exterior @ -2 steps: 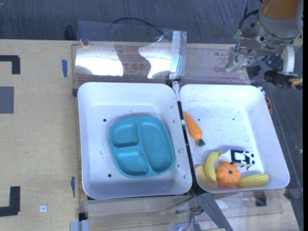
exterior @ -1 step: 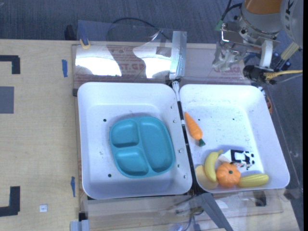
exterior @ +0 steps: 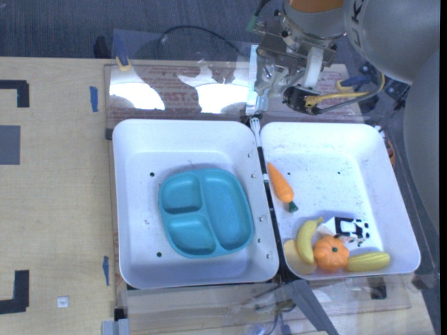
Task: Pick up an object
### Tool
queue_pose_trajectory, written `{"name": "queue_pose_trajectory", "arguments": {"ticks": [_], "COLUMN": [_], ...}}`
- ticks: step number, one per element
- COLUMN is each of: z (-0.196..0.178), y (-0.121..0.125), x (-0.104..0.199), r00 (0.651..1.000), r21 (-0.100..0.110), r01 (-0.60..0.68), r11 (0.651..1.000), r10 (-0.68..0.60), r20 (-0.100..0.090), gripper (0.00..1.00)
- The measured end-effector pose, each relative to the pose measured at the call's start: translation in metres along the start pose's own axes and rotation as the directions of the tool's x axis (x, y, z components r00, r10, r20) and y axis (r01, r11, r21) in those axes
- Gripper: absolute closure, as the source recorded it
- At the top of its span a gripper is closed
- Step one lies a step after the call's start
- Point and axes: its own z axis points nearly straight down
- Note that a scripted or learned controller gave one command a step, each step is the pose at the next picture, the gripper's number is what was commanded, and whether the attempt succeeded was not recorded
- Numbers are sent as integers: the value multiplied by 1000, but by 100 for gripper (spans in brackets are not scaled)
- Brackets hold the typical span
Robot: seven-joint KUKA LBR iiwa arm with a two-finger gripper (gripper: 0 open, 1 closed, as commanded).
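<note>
While the gripper (exterior: pixel 265 89) hangs above the bench at twelve o'clock of the bin divide, we cannot tell how its tool is set, and we see nothing held. We find the candidates in the right bin (exterior: pixel 391 187): a carrot (exterior: pixel 280 183) alone near the nine o'clock wall, and a banana (exterior: pixel 306 239), an orange fruit (exterior: pixel 330 253) and a yellow piece (exterior: pixel 368 261) huddled at six o'clock by a black-and-white toy (exterior: pixel 351 229). We judge the cluster risky: touching items may be shoved or slip. The carrot lies close to the wall, inviting a collision. The left bin (exterior: pixel 133 187) carries a blue divided plate (exterior: pixel 206 211). The arm reaches in from two o'clock, wrist pitched downward
</note>
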Motion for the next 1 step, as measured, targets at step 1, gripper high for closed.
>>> {"name": "queue_pose_trajectory", "arguments": {"ticks": [1], "z": [-84], "y": [9], "x": [-28], "r00": [980], "r21": [-5], "r01": [-201], "r11": [980], "r10": [201], "r20": [2], "gripper": [100]}}
